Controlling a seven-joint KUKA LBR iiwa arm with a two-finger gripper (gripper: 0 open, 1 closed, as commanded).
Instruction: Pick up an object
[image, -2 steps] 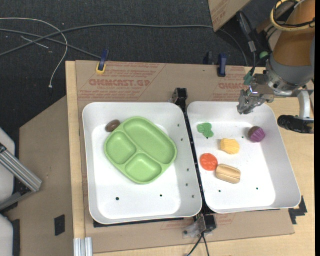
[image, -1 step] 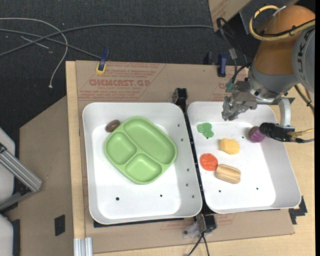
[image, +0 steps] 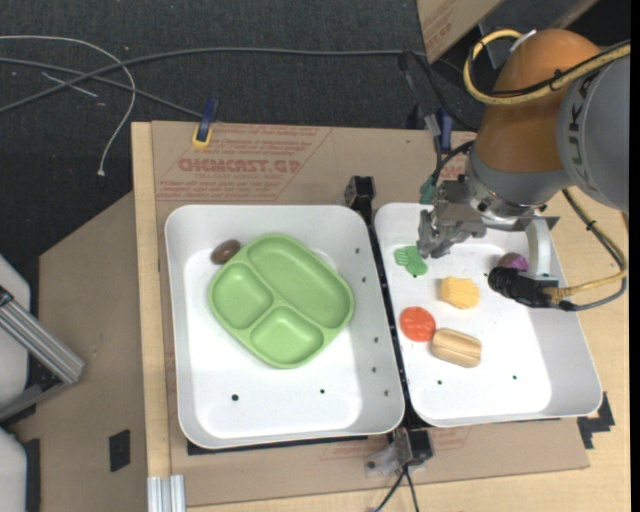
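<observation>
Two white bins sit side by side on the table, and nothing looks lifted yet, so the pick appears not yet done. The gripper (image: 432, 243) hangs low over the upper left of the right bin (image: 520, 390), just above a small green piece (image: 409, 261); whether its jaws are released or clenched I cannot tell. Lower in that bin lie a yellow piece (image: 460, 292), a red round piece (image: 417, 322), a tan bun-like piece (image: 456, 347) and a purple piece (image: 513, 263). At frame centre-left, the left bin (image: 290, 410) holds a green divided tray (image: 281, 299) and a small brown piece (image: 226, 251).
</observation>
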